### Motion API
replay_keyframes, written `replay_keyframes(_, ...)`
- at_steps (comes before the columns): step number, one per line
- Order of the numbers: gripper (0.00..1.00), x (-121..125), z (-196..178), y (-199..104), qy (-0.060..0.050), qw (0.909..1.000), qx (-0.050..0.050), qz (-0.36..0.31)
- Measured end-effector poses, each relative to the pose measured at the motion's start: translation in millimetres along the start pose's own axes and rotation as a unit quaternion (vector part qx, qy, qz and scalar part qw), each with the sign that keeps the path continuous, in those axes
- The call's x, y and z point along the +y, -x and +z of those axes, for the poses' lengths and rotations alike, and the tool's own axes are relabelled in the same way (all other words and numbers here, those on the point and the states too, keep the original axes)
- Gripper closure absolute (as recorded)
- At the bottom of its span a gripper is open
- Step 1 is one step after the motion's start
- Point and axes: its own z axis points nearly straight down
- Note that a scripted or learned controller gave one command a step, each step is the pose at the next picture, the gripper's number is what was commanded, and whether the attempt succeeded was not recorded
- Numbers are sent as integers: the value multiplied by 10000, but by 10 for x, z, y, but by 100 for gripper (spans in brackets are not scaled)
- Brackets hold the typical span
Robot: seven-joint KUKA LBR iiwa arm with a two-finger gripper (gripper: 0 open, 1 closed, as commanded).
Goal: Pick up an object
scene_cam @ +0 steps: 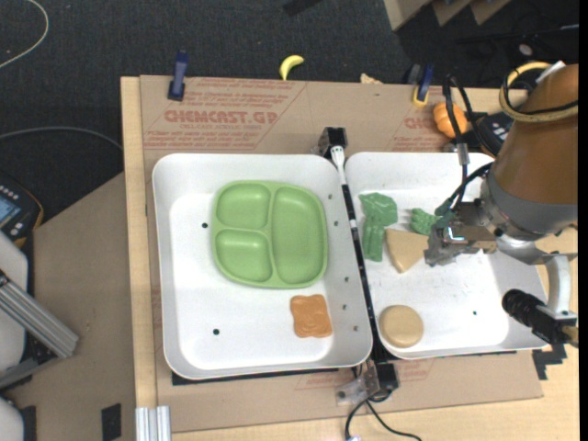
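Round tan piece (401, 326) at the right bin's (478, 338) near edge | beige wedge (402, 249) and green pieces (377, 223) toward its left wall | gripper (441, 246) just right of the wedge; we cannot tell its opening or hold | green divided plate (271, 233) and orange piece (311, 315) left of that bin.

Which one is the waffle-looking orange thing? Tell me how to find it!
Look at the left white bin, the one with the big green divided plate. Just below that plate, near the bin's front right corner, lies the small orange square. It is the one orange thing in that bin, flat and bumpy, while the round tan piece sits in the other bin.
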Motion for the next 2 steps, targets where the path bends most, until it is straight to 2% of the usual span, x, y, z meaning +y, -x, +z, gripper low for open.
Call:
replay_keyframes(1,100,14,-344,-990,85,9999,27,-115)
replay_keyframes(2,100,3,-1962,-1020,172,9998,33,-76)
